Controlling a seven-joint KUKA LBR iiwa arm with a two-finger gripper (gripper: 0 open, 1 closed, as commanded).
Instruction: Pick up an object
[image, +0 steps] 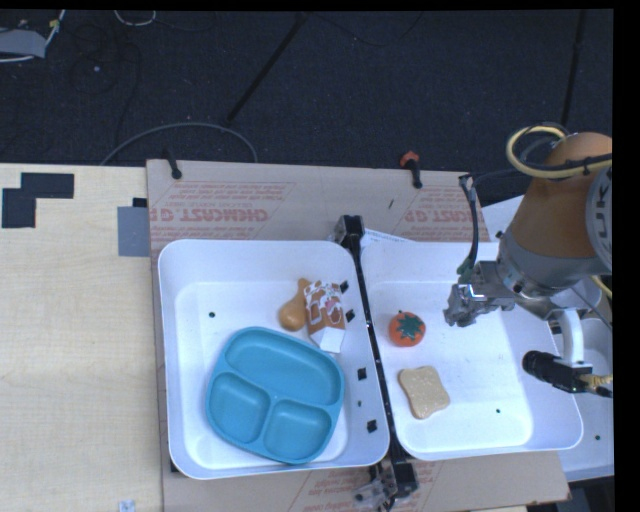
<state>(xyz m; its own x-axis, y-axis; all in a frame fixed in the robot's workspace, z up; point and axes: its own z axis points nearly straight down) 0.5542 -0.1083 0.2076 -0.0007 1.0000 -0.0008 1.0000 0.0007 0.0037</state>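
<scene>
Objects for picking number five across the two white bins. Right bin (560, 425) holds two of them: one small red-orange tomato-like toy (406, 328) with a green top, lying near the divider (366, 330), and one tan slice of toy bread (424, 391), just below and slightly right of the tomato, apart from it. Left bin (180, 330) holds three: one blue divided plate (275, 395) with three compartments, lying flat in the lower half; one orange-brown rounded toy (292, 312) above the plate; and one brown-and-white piece (324, 305) touching that toy's right side, close to the divider. A small white piece sits just under it, at the plate's upper right edge; what it is cannot be told.

One grey arm (555, 225) with an orange band reaches in from the right. Its claw (462, 308) hangs over the upper middle of the right bin, to the right of the tomato and apart from it, with nothing seen between its fingers. Whether the claw is wide or narrow cannot be told at this angle.

Both bins rest side by side on a brown cardboard sheet (260, 205), which lies on the pale wooden counter (70, 350).
</scene>
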